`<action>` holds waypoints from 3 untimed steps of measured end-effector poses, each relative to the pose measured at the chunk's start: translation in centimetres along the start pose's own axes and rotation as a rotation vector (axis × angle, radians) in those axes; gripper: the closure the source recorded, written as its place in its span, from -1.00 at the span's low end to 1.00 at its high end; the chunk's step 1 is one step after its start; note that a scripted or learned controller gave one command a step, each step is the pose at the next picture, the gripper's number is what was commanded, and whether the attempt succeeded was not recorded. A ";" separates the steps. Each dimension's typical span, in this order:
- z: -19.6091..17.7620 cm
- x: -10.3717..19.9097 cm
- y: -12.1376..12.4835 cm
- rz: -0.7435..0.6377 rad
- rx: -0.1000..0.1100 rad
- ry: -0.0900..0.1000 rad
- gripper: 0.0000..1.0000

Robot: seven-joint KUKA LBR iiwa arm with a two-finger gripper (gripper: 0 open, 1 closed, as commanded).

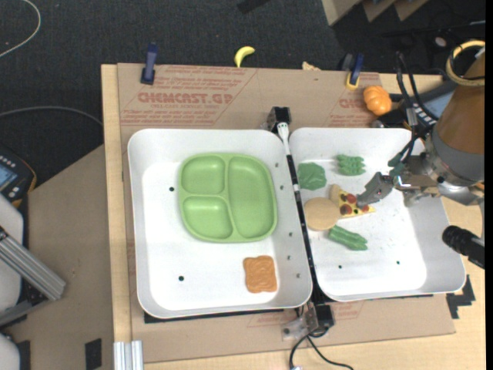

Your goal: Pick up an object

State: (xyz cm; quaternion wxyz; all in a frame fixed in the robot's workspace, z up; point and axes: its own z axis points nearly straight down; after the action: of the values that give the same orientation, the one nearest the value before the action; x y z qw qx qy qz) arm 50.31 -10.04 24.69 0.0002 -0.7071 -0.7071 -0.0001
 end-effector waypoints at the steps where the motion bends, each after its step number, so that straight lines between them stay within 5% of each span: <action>1: 12.5 -0.7 3.4 0.000 0.008 0.001 -1.00; 2: 16.5 -2.1 9.2 -0.002 -0.003 -0.002 -1.00; 3: 5.6 3.5 4.5 -0.006 -0.008 0.001 -1.00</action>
State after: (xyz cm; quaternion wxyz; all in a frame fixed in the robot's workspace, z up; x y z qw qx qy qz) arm 54.82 -6.54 19.13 -0.0024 -0.7051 -0.7091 -0.0034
